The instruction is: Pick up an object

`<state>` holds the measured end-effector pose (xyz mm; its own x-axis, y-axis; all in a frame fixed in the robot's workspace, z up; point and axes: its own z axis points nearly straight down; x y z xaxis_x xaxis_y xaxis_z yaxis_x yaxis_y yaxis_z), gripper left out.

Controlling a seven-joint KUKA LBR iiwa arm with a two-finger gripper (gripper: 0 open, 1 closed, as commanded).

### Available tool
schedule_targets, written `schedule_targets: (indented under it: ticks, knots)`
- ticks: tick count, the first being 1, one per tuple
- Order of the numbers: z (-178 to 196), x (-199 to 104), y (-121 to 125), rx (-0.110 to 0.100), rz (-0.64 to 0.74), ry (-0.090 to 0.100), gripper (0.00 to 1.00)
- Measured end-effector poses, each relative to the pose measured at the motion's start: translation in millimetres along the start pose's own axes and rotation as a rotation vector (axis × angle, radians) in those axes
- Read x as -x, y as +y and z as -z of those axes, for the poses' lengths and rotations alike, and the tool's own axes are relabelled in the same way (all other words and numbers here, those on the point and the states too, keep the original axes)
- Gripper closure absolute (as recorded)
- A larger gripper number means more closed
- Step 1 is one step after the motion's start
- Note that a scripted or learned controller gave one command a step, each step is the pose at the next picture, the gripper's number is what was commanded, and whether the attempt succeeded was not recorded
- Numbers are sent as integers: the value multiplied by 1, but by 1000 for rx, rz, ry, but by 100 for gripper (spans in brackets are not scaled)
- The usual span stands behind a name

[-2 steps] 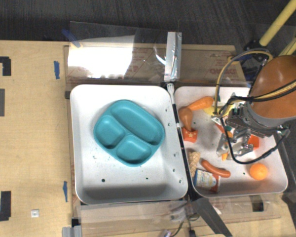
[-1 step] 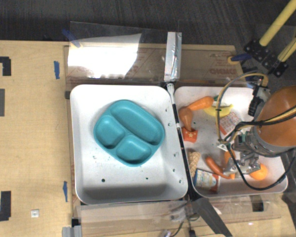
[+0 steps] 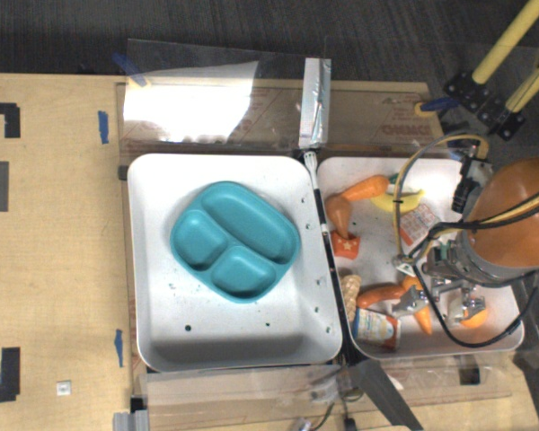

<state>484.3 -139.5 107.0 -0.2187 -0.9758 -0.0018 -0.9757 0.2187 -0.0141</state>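
Dark carpet borders our pale wooden desk, which carries two white bins side by side. We see the left bin holding a teal divided plate. Our arm reaches into the right bin, where orange carrot-like toys, a yellow piece and a small printed can lie jumbled. Our hand sits low among them near the front; we cannot tell whether it is wide, narrow or holding anything.
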Motion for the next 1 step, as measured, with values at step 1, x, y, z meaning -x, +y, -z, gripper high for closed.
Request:
schedule_targets:
  ticks: [1]
  knots:
    - [-18,-7,0,5,-93,-1,0]
